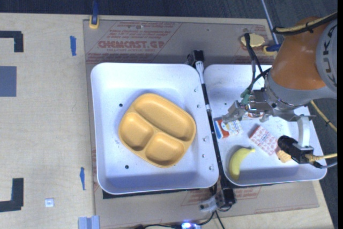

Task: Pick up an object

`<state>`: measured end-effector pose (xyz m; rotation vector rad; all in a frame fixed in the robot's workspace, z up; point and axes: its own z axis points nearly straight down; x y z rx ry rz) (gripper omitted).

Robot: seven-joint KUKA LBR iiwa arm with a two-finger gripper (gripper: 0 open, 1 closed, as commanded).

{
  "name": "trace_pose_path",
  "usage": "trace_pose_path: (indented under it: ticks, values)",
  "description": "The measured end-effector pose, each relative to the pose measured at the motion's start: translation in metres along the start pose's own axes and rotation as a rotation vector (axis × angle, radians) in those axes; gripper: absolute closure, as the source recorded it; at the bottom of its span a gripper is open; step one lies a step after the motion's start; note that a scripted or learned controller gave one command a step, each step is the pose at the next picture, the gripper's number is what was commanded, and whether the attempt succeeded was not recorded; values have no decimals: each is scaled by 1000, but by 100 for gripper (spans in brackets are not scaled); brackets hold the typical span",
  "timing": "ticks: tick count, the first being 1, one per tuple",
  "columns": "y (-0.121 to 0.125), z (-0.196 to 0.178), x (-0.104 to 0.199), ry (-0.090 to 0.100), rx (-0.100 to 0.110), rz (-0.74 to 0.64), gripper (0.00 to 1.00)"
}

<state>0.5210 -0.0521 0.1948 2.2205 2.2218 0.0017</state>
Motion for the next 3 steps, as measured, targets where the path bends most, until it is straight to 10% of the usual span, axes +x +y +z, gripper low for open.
trace_pose_path:
  ticks: [3]
  values:
    - [-30, -28, 8, 0, -2, 1, 100]
